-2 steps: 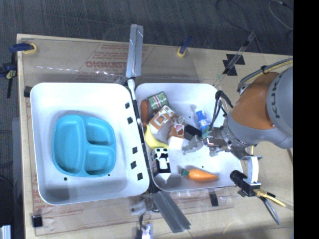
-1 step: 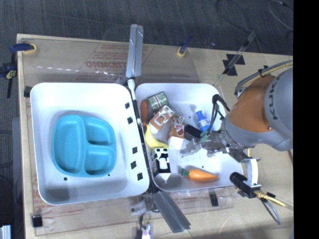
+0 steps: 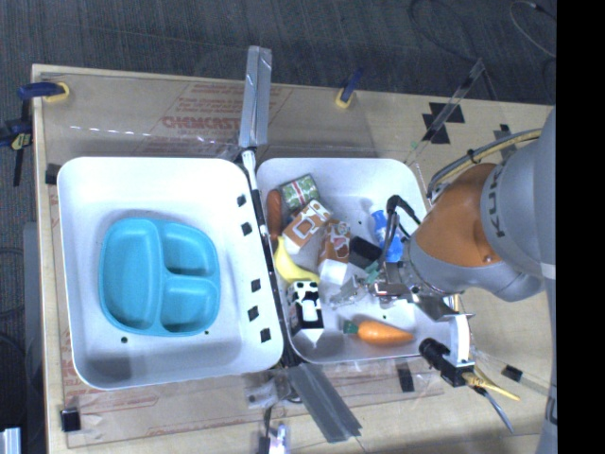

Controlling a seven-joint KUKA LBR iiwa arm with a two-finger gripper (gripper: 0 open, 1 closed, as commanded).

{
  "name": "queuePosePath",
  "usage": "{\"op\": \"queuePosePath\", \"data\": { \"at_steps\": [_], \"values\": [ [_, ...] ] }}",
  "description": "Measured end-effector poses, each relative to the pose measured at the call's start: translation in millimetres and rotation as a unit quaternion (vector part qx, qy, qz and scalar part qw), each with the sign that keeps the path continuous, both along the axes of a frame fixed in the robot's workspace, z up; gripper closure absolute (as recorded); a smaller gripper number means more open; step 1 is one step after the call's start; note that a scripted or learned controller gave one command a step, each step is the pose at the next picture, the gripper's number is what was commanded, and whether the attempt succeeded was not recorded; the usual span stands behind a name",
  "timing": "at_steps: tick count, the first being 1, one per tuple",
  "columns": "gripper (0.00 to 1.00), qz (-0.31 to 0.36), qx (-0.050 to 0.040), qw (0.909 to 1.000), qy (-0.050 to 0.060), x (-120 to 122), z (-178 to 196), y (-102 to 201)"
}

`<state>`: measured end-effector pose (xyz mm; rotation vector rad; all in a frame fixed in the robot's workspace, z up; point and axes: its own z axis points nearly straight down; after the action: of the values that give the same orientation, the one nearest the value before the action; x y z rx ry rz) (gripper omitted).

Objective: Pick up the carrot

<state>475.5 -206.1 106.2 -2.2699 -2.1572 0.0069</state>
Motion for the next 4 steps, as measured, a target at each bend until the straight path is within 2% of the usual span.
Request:
{"op": "queuePosePath", "data": {
  "at_steps": [1, 3, 4],
  "values": [
    [0.00, -0.042, -0.0009, 0.9991, -0.001, 1, 76, -1],
    [0.00, 0.016, 0.0006, 0.9999, 0.000, 0, 26, 2],
    [0.00, 0.027, -0.0005, 0.9996, -0.001, 1, 89, -3]
  ]
}}
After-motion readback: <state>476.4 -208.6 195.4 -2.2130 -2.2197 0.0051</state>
